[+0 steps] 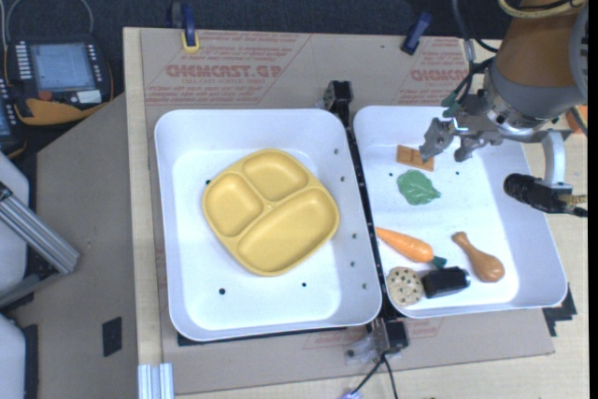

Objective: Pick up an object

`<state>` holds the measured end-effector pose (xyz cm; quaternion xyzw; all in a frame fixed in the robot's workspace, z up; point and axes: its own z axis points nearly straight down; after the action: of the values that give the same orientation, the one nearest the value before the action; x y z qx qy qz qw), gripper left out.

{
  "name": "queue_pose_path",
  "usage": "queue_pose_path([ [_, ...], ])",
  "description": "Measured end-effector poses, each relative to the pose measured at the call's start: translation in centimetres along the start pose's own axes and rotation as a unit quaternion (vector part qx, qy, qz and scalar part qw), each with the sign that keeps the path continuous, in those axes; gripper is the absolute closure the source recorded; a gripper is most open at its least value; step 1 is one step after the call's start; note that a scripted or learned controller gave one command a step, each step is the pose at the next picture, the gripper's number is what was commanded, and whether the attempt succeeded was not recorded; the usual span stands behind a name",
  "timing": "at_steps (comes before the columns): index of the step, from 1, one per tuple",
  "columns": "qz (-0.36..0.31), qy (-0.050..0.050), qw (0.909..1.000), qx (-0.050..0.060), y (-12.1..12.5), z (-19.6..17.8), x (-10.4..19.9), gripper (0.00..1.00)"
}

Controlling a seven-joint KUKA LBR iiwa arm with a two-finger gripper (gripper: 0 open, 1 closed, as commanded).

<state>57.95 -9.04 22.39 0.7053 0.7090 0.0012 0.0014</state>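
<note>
My gripper hangs over the far part of the right bin, its fingers spread and holding nothing. One finger points down just beside a small brown block, which lies on the bin floor near the far left corner; I cannot tell whether finger and block touch. Just nearer than the block lies a green leafy piece. Farther toward the near edge, a carrot lies slantwise close to the left wall. Near it sit a spotted cookie and a black item, which look to be touching, side by side at the near rim. A brown drumstick lies just to the right of them. The left bin holds a yellow plate with three compartments, set at a tilt in the middle. Both bins rest on the cardboard-covered tabletop. My arm, with its orange band, reaches in from the right.
</note>
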Motion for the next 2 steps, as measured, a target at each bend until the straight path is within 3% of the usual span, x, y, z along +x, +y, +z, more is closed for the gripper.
queue_pose_path([
  [2, 0.0, 0.001, 1.0, 0.0, 1.4, -0.4, 10.1, 1.0],
])
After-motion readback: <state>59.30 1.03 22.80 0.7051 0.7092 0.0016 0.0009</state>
